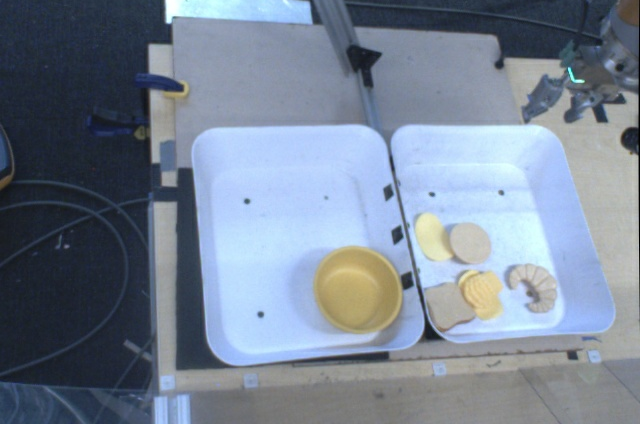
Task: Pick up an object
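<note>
A yellow bowl (358, 288) stands in the left bin (250, 172), near its front right corner. In the front of the right bin (520, 162) lie a pale yellow disc (433, 237), a tan round cracker (469, 243), a slice of bread (450, 306), a ridged yellow chip (483, 292) and a beige croissant-shaped piece (535, 285). My gripper (563, 102) hangs over the bench just beyond the right bin's far right corner. It is open, its two fingers spread apart with nothing between them. It is well away from all the objects.
A slanted metal pole (330, 2) comes down to the bench behind the seam between the bins. A yellow clamp (165, 85) and a blue clamp (115, 122) grip the bench's left edge. Cables (70, 242) lie on the dark floor at left.
</note>
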`<action>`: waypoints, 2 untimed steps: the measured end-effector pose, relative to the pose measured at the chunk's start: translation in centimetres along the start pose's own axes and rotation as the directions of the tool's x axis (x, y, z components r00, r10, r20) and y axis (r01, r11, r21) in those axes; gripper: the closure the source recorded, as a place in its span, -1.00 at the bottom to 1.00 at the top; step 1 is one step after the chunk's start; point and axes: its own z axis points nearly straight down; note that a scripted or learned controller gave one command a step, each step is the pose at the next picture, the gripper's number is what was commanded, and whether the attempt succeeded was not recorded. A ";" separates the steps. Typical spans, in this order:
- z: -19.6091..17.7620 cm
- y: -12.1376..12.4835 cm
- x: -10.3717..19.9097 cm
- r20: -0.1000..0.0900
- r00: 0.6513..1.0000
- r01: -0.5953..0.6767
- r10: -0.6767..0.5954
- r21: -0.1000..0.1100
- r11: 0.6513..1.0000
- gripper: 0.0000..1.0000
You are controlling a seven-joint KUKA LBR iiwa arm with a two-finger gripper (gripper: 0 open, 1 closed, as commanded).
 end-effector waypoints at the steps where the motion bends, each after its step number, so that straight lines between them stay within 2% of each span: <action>1: -0.1 0.0 0.0 0.000 1.000 0.000 0.000 -0.002 1.000 -1.00; 2: 5.8 -0.1 -0.8 0.000 1.000 -0.004 0.004 0.003 1.000 -1.00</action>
